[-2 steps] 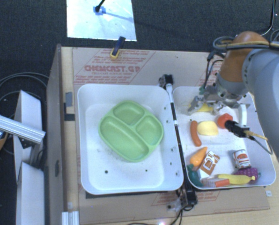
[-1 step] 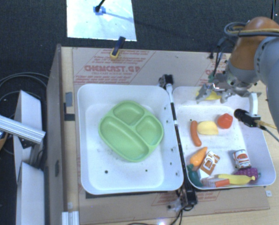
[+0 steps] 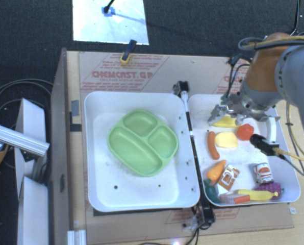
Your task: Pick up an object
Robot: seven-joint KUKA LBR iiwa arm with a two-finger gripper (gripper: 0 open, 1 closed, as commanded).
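— Where's the tool [image 3: 225, 112]?
— Low in the right bin [image 3: 289, 182], at its far end, over a yellow toy banana [image 3: 226, 121]. Whether its jaws are apart or together, I cannot tell.
— And the left bin [image 3: 98, 152]?
— It holds a green divided plate [image 3: 143, 142].

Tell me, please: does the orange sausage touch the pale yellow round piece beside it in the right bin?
Apart. The camera view shows a thin strip of white bin floor between the sausage and the pale yellow piece.
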